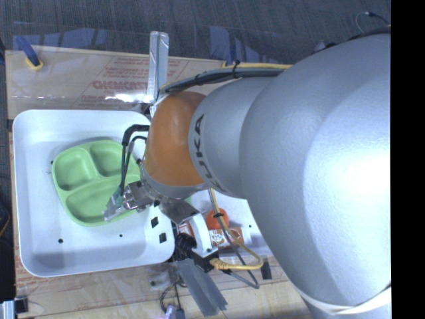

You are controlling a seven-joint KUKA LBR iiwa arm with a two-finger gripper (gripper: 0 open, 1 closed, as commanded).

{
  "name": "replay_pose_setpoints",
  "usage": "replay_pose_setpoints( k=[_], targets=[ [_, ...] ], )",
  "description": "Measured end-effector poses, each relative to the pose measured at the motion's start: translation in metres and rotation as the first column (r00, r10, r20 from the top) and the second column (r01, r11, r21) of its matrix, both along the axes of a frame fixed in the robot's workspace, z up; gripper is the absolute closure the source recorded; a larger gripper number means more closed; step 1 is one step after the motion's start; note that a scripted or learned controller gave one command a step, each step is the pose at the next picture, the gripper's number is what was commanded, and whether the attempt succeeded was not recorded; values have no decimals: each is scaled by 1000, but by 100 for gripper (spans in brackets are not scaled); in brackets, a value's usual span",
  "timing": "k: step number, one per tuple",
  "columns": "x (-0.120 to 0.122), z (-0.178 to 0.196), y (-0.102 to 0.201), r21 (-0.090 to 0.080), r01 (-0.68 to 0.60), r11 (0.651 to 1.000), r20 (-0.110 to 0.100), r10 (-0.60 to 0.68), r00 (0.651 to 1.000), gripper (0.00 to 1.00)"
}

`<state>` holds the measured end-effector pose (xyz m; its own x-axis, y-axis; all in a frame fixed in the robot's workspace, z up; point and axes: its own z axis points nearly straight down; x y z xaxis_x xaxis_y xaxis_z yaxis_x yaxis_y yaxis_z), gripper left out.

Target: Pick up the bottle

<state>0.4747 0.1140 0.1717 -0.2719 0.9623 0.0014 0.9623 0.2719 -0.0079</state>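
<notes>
The grey arm with its orange band [176, 141] fills the right and middle of the camera view and hides most of the right bin. Its gripper [121, 205] pokes out below the orange band. It hangs over the near right edge of a green divided plate [83, 178] in the left bin [33, 244]. I see nothing held in it. A small white and orange object [212, 223], possibly the bottle, shows under the arm at the right bin's near left corner. It lies to the right of the gripper and apart from it, mostly hidden.
The green plate takes up the middle of the left bin, with bare white floor [86, 248] in front of it. An upright metal post [159, 58] stands behind the bins. A blue clip [28, 52] sits at the bench's far left corner.
</notes>
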Motion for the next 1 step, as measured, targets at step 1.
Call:
replay_pose_setpoints(
  k=[1],
  targets=[
    [4, -78, 21, 4, 62, 998, 15, -62, 998, 0]
  ],
)
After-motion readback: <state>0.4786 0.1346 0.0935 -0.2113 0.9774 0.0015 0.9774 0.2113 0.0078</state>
